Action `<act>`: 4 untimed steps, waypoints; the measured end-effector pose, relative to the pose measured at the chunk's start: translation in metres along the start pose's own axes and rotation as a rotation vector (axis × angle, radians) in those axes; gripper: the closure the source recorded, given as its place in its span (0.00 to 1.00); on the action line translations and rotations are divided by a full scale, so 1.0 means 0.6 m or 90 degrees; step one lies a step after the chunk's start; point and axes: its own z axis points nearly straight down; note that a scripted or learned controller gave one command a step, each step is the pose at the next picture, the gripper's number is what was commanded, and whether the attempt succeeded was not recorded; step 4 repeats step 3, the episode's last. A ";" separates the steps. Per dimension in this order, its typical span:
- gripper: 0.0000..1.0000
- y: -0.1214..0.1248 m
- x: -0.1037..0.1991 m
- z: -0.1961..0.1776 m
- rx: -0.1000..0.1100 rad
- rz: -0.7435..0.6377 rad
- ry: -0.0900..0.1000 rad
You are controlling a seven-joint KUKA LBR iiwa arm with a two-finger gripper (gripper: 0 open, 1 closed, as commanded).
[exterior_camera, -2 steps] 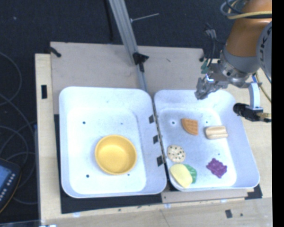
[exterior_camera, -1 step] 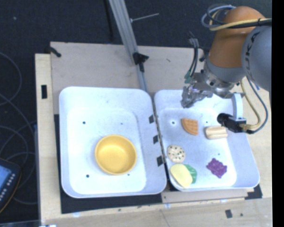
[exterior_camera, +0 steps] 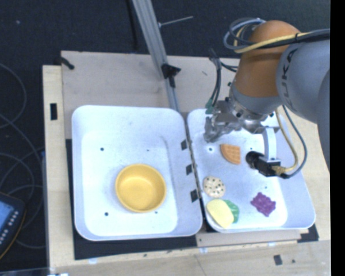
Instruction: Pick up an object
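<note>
My gripper point(exterior_camera: 213, 132) hangs over the far left part of the right bin point(exterior_camera: 293, 194), close to the divider between the bins. An orange waffle-like wedge point(exterior_camera: 231, 153) lies just right of and nearer than the gripper. Closer to the front lie a speckled cookie point(exterior_camera: 213, 186), a yellow and green piece point(exterior_camera: 222, 212) in the front left corner, and a purple grape bunch point(exterior_camera: 263, 203). Nothing shows between the fingers.
A yellow bowl point(exterior_camera: 140, 187) sits in the left bin point(exterior_camera: 92, 125). A metal pole point(exterior_camera: 155, 42) rises behind the bins. A black cable fitting point(exterior_camera: 265, 164) hangs from the arm over the right bin.
</note>
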 end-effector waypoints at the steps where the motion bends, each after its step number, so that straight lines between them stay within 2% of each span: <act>1: 1.00 -0.026 0.082 0.013 0.000 -0.001 0.000; 2: 1.00 -0.060 0.175 -0.011 -0.001 -0.002 0.002; 3: 0.00 -0.059 0.168 -0.009 0.000 0.002 0.001; 4: 0.00 -0.059 0.168 -0.009 0.000 0.002 0.001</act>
